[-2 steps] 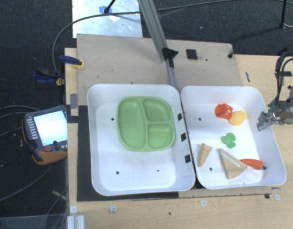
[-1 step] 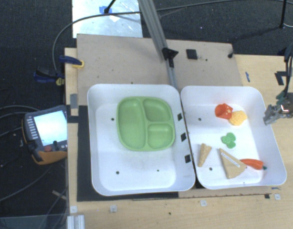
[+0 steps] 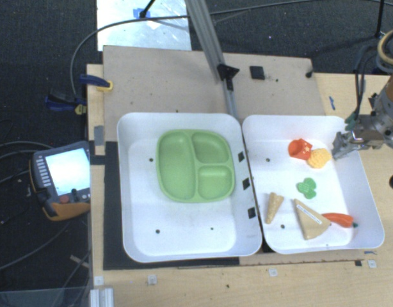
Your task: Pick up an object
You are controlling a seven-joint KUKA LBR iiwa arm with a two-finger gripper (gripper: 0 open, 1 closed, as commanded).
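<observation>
The right bin [image 3: 265, 133] holds several toy foods. A red piece [image 3: 299, 148] lies beside a yellow piece [image 3: 319, 158] near the bin's far right side. A small green piece [image 3: 306, 187] sits in the middle. Toward the front lie a tan cone [image 3: 274, 206], a tan wedge [image 3: 310, 220] and an orange carrot [image 3: 338, 219]. My gripper [image 3: 342, 145] hangs over the bin's right rim, just right of the yellow piece and slightly apart from it. Nothing shows in its grasp.
The left bin [image 3: 140, 203] holds a green divided plate [image 3: 196, 165]. A grey pole [image 3: 208, 34] slants down to the back edge between the bins. Cables and a hand-held screen [image 3: 63, 179] lie on the floor at the left.
</observation>
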